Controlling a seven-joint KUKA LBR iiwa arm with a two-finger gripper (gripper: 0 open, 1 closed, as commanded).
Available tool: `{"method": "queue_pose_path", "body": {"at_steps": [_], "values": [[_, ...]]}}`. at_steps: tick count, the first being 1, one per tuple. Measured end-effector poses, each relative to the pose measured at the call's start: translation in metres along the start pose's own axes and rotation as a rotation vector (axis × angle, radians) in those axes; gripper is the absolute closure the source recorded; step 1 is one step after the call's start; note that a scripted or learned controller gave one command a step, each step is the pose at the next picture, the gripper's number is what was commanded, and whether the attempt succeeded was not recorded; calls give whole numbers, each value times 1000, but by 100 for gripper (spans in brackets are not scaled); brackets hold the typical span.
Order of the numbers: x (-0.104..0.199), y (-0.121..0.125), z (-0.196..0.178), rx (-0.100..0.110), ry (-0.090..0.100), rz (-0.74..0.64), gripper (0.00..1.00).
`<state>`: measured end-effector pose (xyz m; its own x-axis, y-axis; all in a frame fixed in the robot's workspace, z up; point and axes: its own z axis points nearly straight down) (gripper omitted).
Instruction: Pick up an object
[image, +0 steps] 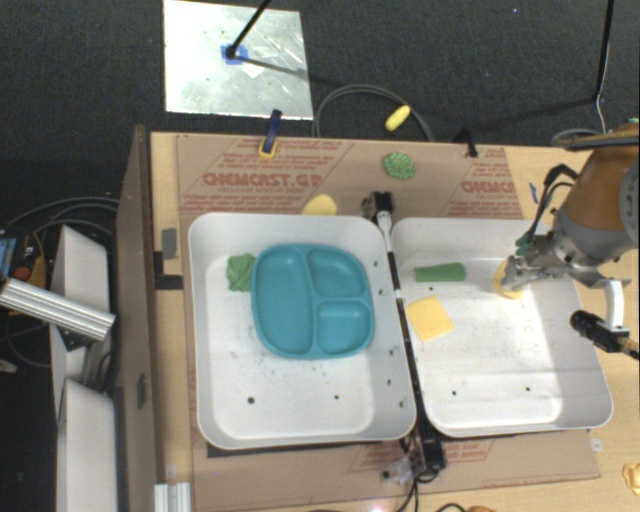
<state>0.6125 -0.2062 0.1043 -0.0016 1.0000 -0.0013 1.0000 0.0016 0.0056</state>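
Bench bears bins | dark carpet behind | end effector state unclear

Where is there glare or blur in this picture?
Camera view: strong glare on the shiny silver sheet on the dark floor; a bright light patch on the right white bin near its front rim; the whole view is slightly soft, and the arm's gripper looks blurred.

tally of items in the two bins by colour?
Blue: 1, divided plate, left bin
Green: 2, leafy piece left; bar, right bin
Yellow: 2, slice; small piece at gripper
Total: 5
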Motion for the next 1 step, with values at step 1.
{"method": "queue_pose_path", "body": {"at_steps": [1], "values": [[0, 1, -11, -4, 0, -1, 100]]}}
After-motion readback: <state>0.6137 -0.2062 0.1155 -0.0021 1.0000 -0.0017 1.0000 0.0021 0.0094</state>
